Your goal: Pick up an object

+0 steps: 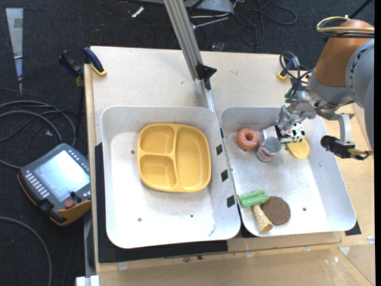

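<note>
Camera view gives you the hand low in the right bin — by the can — grip state unreadable.

Yellow divided plate: smooth plastic, slight sheen. White bins: matt plastic, scuffed and speckled. Bench top: pale, matt, wood-like board. Small can: glossy metal. Brown disc: rough, matt.
</note>
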`<state>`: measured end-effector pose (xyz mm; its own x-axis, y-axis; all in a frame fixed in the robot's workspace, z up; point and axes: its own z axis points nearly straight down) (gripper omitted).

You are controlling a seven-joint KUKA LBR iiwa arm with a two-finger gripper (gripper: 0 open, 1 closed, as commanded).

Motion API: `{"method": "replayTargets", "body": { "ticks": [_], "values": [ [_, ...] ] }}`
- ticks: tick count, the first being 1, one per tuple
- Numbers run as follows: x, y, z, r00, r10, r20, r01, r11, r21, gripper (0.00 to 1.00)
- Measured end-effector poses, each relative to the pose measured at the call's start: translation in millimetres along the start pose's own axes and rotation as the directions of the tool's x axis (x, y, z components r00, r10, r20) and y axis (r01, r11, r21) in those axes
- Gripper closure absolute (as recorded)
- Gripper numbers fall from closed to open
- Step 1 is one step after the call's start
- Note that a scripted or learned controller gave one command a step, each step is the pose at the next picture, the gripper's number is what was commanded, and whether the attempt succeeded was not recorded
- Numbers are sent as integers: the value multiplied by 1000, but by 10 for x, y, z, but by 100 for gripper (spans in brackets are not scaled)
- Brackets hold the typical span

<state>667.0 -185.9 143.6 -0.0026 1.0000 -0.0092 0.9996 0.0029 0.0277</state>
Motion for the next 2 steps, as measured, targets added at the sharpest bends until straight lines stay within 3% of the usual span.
{"method": "replayTargets", "body": {
  "ticks": [1,2],
  "values": [
    [33,5,-445,1000,0,-8,0,1000,22,100],
    [32,21,-670,1000,1,-8,0,1000,23,100]
  ]
}}
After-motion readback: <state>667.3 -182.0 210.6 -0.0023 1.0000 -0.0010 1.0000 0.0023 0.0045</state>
